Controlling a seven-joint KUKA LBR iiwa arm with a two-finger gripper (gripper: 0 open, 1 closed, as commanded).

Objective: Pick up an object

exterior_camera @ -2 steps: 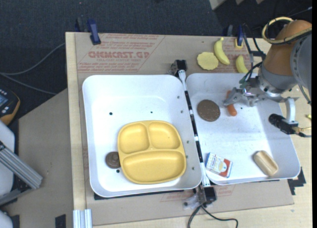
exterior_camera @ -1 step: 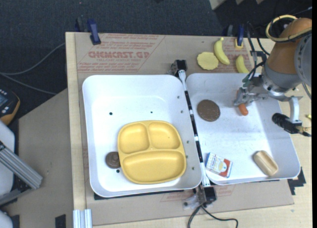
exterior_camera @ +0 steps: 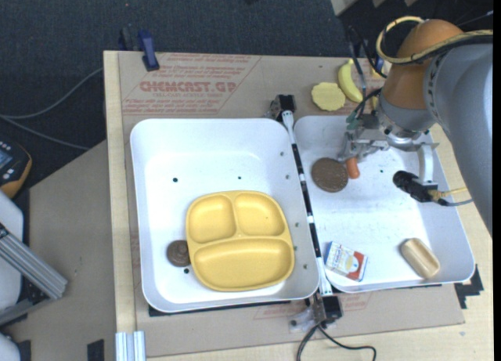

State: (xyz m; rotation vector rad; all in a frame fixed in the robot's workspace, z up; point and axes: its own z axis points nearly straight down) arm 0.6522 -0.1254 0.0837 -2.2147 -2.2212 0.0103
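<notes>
Small orange-red object (exterior_camera: 354, 168) is lying in the right bin (exterior_camera: 446, 218), upper left part, just beside the brown round disc (exterior_camera: 330, 175); its long axis seems to be running roughly up-down in the view, but it's too small to be sure. Gripper (exterior_camera: 358, 148) is hanging right over it, fingers pointing down; how far apart they are and whether they have anything between them can't be told from this angle. The disc is sitting close to the bin's left wall, so room is tight on that side; open white floor is spreading to the right and toward the near edge. A tan block (exterior_camera: 420, 258) is lying near the right wall, a small printed packet (exterior_camera: 344, 261) at the near-left corner. The left bin (exterior_camera: 156, 156) is holding a yellow divided tray (exterior_camera: 237, 239) with a brown disc (exterior_camera: 178, 253) touching its left edge. A banana (exterior_camera: 350, 80) and a yellow piece (exterior_camera: 328, 96) are resting on the cardboard sheet (exterior_camera: 188, 85) behind the right bin. Dark carpet is surrounding the bench.
</notes>
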